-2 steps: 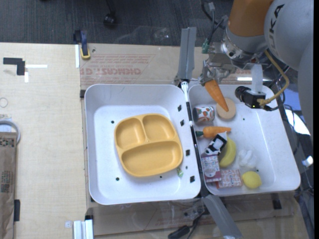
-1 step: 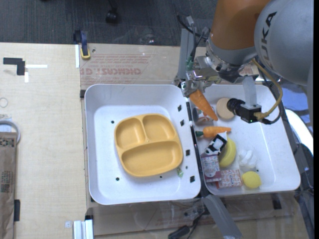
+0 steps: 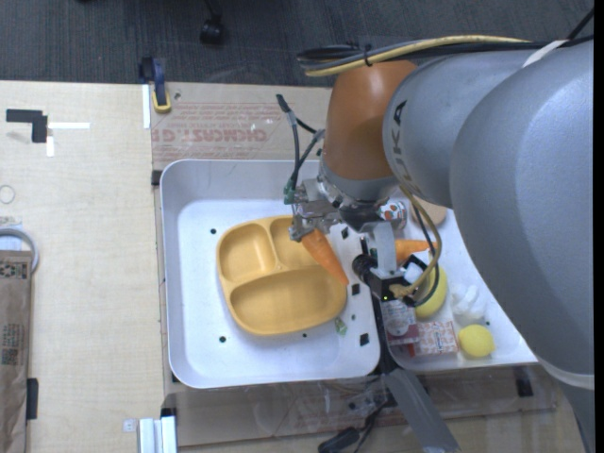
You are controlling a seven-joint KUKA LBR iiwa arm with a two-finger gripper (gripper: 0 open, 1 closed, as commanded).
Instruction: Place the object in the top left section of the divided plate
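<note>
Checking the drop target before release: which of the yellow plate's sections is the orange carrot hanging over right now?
The carrot overlaps the plate's upper right section, beside the gripper. The upper left section and the large lower section lie clear of it.

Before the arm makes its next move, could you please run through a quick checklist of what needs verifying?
1. Divided plate sits flat in the left bin: ok.
2. Top left section of the plate free of other things: ok.
3. Carrot between the gripper fingers: cannot tell; its upper end is hidden under the gripper.
4. Carrot over the top left section: not ok; it lies at the plate's right edge, by the top right section.
5. Other items, such as the lemon, stay in the right bin: ok.
</note>
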